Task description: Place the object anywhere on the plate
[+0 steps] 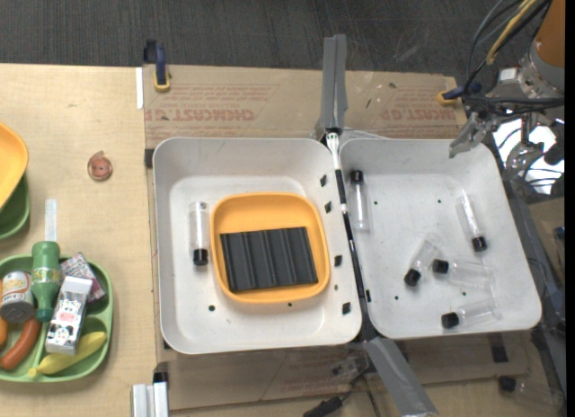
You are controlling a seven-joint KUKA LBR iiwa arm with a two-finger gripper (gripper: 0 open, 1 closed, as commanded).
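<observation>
arm (550, 42): enters at upper right, orange band showing at the edge, yellow and blue cables looped beside it | gripper (469, 139): hangs below and left of the wrist, grey tips pointing down-left | nothing visible between the jaws

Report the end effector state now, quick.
End effector: cannot be told; it hangs over the far right corner of the right white bin, nothing visibly between its tips.

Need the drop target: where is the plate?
In the camera view, the yellow plate sits in the left bin, a clear tube just left of it.
</observation>
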